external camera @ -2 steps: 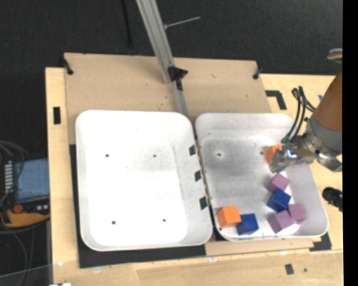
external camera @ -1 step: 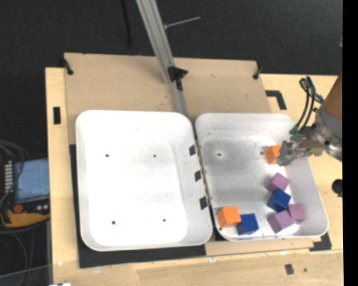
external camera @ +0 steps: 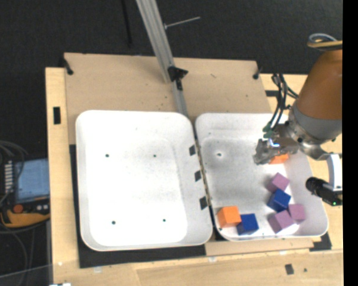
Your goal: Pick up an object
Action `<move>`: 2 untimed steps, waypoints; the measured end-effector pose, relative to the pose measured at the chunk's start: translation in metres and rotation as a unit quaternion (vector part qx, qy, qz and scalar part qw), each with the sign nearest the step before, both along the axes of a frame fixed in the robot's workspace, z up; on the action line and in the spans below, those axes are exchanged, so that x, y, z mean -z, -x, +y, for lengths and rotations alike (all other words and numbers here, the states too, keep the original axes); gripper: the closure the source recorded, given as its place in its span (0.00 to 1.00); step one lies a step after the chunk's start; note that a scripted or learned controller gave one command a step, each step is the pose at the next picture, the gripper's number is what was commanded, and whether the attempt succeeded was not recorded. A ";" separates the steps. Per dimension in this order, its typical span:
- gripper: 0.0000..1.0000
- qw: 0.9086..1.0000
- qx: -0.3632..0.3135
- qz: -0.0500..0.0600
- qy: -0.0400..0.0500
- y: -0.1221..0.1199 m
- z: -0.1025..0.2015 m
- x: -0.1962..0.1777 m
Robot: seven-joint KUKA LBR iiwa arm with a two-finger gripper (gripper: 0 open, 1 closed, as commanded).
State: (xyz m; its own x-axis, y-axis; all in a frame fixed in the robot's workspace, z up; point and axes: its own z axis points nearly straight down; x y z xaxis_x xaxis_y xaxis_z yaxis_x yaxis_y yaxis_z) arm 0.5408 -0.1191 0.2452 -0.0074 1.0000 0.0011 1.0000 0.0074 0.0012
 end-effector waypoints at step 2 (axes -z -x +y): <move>1.00 1.000 0.002 0.000 0.000 -0.027 0.097 -0.013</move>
